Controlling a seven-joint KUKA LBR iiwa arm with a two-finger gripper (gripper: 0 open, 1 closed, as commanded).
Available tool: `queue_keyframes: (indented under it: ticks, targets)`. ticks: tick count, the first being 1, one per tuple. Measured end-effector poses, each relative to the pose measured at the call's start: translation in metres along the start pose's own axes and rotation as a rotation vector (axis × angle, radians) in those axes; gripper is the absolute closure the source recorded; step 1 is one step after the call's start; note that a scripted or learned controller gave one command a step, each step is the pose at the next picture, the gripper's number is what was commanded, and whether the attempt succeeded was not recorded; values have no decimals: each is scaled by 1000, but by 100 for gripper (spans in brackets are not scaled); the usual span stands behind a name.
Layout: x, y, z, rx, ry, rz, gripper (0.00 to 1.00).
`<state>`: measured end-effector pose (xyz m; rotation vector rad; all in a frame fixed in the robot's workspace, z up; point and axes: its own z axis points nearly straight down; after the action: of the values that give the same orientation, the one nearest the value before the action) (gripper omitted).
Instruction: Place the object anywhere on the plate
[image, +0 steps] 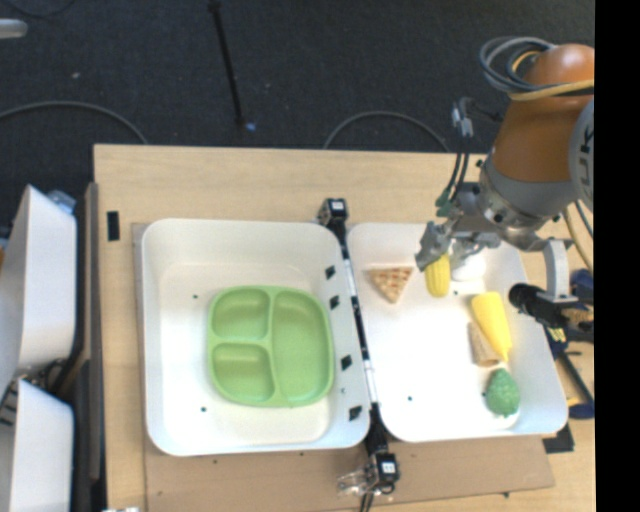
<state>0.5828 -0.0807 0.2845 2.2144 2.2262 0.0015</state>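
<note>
A green divided plate (270, 345) lies in the left white bin (170, 250). My gripper (441, 252) hangs over the far part of the right bin (430, 400). A small yellow piece (437, 278) sits right under its tip, touching or nearly touching it. Whether the piece is gripped or lying on the bin floor is unclear from this angle.
In the right bin are a pizza-slice toy (391, 282) left of the gripper, a longer yellow piece (491, 318) on a tan piece (484, 348), and a green broccoli-like toy (502, 392) near the front right corner. A ridge with black clips (352, 330) divides the bins.
</note>
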Motion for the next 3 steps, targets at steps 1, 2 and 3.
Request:
queue_keyframes:
  ticks: [1,2,3]
  targets:
    - [52,2,0,1,1,-1,100]
    - [101,4,14,3,1,-1,100]
    - [149,1,30,3,0,-1,100]
